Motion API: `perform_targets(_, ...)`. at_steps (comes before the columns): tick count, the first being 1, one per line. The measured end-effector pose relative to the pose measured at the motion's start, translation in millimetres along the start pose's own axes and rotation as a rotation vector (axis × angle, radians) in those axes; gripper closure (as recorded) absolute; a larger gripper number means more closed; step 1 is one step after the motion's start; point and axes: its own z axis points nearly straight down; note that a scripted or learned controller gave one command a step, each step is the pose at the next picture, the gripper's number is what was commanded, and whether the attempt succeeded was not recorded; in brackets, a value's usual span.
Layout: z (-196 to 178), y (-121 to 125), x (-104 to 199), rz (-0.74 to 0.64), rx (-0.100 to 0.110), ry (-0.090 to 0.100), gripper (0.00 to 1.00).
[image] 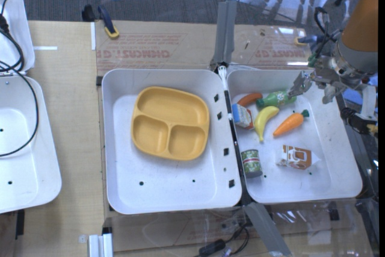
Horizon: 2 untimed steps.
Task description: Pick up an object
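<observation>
Green toy bottle (278,98): light, rigid, slippery; grasp mid-body. Pincer (296,88) just beside it, opening indiscernible.

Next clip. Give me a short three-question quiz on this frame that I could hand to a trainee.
1. True or false: the yellow divided plate lies in the right bin.
2. Which item lies nearest the gripper? A) green can B) green bottle C) small carton
3. Fill in: the banana lies beside the toy ____.

Key
1. False; it lies in the left bin.
2. B
3. Carrot
</observation>
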Motion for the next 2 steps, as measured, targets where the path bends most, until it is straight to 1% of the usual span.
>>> perform_targets(1,120.3,18.4,-26.7,0.001,-0.002,0.0,0.0)
perform_targets(2,111.3,18.6,-26.8,-0.003,-0.002,-0.001,1.0)
